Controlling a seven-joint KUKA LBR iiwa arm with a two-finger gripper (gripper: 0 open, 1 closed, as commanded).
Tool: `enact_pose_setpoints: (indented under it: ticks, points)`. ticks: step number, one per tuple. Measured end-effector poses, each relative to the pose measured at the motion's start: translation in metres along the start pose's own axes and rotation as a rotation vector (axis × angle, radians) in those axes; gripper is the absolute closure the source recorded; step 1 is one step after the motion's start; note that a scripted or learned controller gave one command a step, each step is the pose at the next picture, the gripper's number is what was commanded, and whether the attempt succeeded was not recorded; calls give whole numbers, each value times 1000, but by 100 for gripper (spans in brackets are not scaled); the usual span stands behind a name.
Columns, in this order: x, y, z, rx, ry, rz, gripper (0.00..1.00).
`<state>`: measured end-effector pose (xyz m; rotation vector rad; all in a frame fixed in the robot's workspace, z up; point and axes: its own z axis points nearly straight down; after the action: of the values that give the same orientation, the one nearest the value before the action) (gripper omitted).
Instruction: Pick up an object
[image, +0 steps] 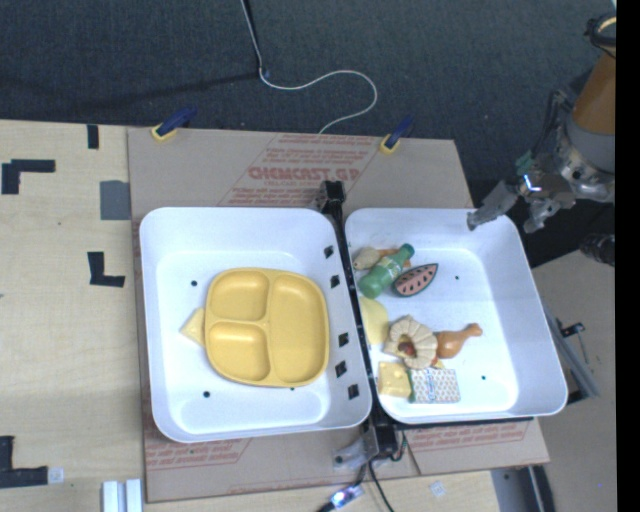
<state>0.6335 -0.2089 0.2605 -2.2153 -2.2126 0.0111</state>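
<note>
Two bins (160, 300) lay below; my gripper (500, 208) hovered far right (I couldn't tell its opening), clutching nothing.

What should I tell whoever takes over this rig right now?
Gripper: hovering over the right bin's far right corner, nothing seen between its fingers.
Right bin: green bottle, watermelon slice, chicken leg and other toy foods, bunched along its left side.
Left bin: yellow divided plate.
Done: nothing picked yet.
Left: descend on one item, grasp, lift.
</note>
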Motion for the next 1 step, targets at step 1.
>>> enact_pose_setpoints:
  ticks: [1]
  points:
    - [0,2,-7,-11,-3,-3,0]
